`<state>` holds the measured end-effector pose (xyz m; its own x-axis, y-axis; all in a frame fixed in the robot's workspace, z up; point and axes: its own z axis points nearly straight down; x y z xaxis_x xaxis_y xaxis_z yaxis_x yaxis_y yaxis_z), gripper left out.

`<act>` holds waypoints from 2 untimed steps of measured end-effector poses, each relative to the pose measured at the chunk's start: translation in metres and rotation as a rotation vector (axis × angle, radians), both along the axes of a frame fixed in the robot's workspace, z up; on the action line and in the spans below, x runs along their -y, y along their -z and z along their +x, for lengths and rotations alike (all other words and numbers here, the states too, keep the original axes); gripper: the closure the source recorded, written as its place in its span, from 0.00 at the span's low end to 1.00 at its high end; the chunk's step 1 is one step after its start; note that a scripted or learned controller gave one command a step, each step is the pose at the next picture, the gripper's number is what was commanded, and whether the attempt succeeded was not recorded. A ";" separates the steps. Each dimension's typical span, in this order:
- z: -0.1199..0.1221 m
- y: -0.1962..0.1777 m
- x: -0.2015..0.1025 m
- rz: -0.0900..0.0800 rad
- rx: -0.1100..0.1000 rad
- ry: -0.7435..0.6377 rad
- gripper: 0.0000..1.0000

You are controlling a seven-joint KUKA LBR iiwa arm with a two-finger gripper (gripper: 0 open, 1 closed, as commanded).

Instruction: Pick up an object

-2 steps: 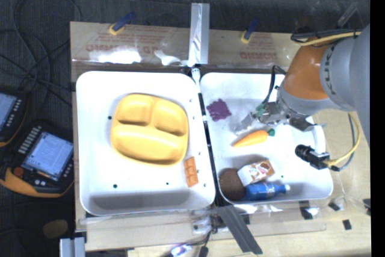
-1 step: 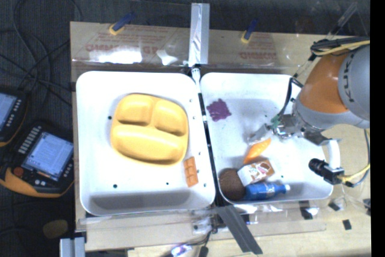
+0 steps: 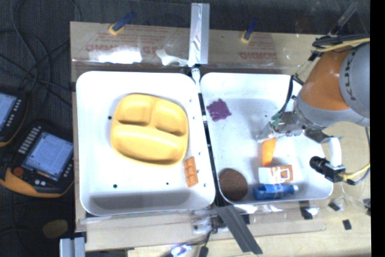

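The grey arm with its orange band reaches into the right bin from the right. Its gripper hangs low over the bin's middle, just above the top end of an orange carrot-like piece. In front of that piece lie a white and orange box, a blue tube and a brown round object. A purple bunch of grapes lies at the bin's back left, apart from the gripper.
The left bin holds a large yellow sectioned plate and a small orange block near the divider. Cables and handheld devices lie on the floor at the left. A black fitting on the arm sits over the right bin's right rim.
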<state>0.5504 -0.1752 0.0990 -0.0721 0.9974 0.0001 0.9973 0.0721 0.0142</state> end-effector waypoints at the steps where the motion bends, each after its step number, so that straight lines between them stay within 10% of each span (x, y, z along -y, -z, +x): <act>1: 0.020 0.009 -0.006 -0.012 -0.006 -0.317 1.00; 2: 0.015 -0.082 -0.020 -0.003 -0.014 -0.222 1.00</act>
